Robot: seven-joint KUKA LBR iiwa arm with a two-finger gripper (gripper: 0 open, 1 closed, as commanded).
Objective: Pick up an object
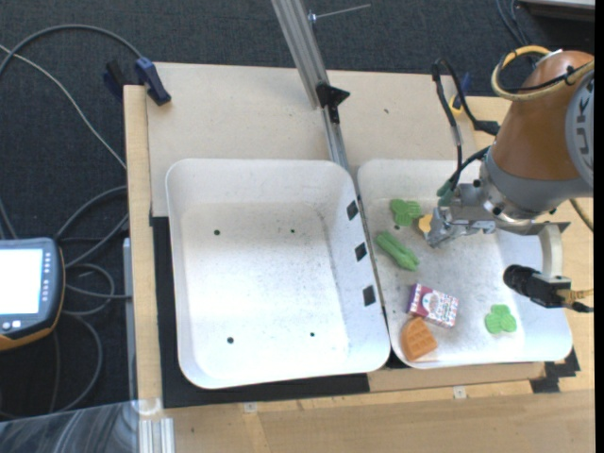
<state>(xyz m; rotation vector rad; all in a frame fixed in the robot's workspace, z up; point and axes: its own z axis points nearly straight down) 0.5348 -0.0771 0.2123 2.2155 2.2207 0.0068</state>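
Objects crowd the right bin (557, 347) beneath the pincer (438, 234), grip state unclear.

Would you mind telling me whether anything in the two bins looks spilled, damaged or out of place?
Nothing stands out. The right white bin holds loose items lying apart: two green pieces, a green clover-shaped piece, a small pink-and-white packet and an orange waffle-shaped piece. The gripper hangs over them.

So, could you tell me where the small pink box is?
The small pink box lies in the right white bin, near its front edge, just above the orange waffle-shaped toy.
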